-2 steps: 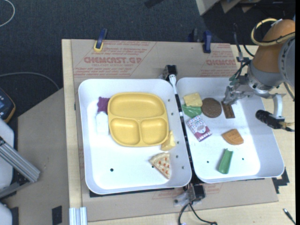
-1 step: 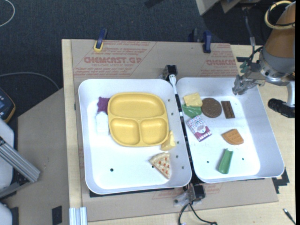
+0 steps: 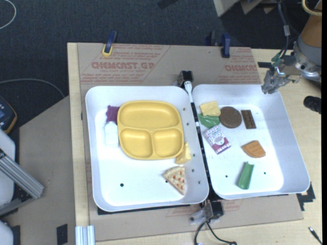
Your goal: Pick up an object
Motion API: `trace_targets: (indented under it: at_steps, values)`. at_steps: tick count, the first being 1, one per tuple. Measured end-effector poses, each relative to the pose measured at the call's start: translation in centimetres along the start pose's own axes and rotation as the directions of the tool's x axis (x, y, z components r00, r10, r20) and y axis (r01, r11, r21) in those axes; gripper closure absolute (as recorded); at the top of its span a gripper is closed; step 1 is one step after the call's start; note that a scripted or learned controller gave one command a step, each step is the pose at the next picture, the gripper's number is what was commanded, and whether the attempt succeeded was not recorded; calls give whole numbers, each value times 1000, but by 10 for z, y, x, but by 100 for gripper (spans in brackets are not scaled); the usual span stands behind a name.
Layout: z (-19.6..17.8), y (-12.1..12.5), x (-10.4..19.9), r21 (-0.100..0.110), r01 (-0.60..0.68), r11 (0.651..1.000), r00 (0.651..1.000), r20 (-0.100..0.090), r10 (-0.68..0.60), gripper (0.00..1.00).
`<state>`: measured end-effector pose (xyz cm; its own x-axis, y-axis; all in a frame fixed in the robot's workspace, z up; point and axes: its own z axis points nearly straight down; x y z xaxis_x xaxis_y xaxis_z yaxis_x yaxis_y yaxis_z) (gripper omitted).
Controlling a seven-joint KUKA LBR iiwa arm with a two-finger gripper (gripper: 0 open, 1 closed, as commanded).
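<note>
My arm (image 3: pixel 311 32), seen at the camera view's upper right corner. The visible casing is rounded and smooth: a tan-orange band across its upper part, and below it a pale grey collar with a darker grey rim. A thin dark cable (image 3: pixel 282 15) runs down alongside the casing toward the wrist. My gripper (image 3: pixel 272 83), just left of the grey collar, is a small assembly of bare silver-grey metal parts, blocky and angular, with a spot of green at its upper left edge. Its lower end narrows to slim metal members, too small to resolve individually. No lettering or screws can be made out on any surface.
</note>
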<state>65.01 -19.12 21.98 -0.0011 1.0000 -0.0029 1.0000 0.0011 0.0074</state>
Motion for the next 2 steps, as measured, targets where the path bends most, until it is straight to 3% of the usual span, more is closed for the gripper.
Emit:
trace_targets:
  at_steps: [2]
  values:
    - [14,-36,100,11,4,1000,1000,-6,-4,100]
